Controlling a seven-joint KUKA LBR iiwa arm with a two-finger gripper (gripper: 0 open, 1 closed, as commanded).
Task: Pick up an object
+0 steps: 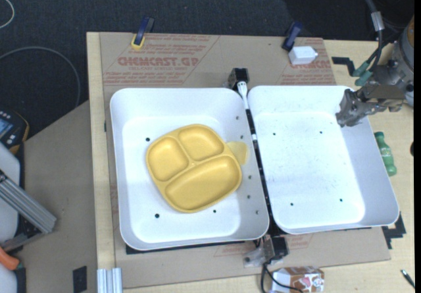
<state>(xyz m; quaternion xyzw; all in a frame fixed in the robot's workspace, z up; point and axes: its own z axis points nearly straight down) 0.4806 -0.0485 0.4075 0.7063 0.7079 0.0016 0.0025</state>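
A yellow divided plate (193, 168) is seen lying flat in the left bin (125, 120). The gripper (348, 112) is positioned over the right bin's (316, 213) upper right rim, well apart from it; whether anything is held cannot be told.

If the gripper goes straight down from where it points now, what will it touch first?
Most likely the right bin: the gripper hangs over the bin's far right corner, so it would meet the white floor or the rim there. Depth is unclear from this slanted view. The yellow tray lies in the left bin, well aside.
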